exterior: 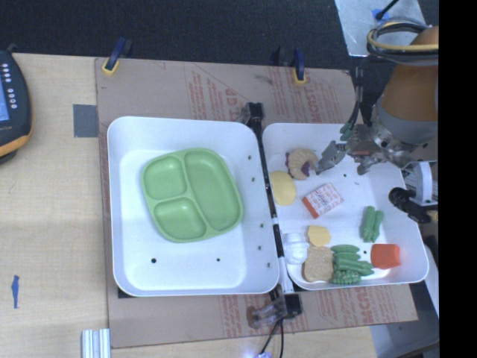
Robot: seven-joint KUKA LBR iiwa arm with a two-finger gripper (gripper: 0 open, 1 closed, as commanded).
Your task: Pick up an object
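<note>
Hovering over your right bin [417,271]: pincer [344,161], fingers spread, pinching nothing. Just beside it lies a purple-and-tan toy [301,162]. Left bin [130,267]: green divided plate [193,194].

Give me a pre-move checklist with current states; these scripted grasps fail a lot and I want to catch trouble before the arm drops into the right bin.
1. Gripper is over the right bin, above its far part: ok.
2. A target lies near it: the tan and purple toy sits just to the camera's left of the fingertips: ok.
3. Nothing is between the fingers: ok, they are spread with only bin floor showing between them.
4. Room around that toy: not ok, the yellow piece sits close beside it.
5. Height of the fingertips above the bin floor: cannot tell from this slanted view.
6. Green divided plate in the left bin is out of the path: ok.
</note>
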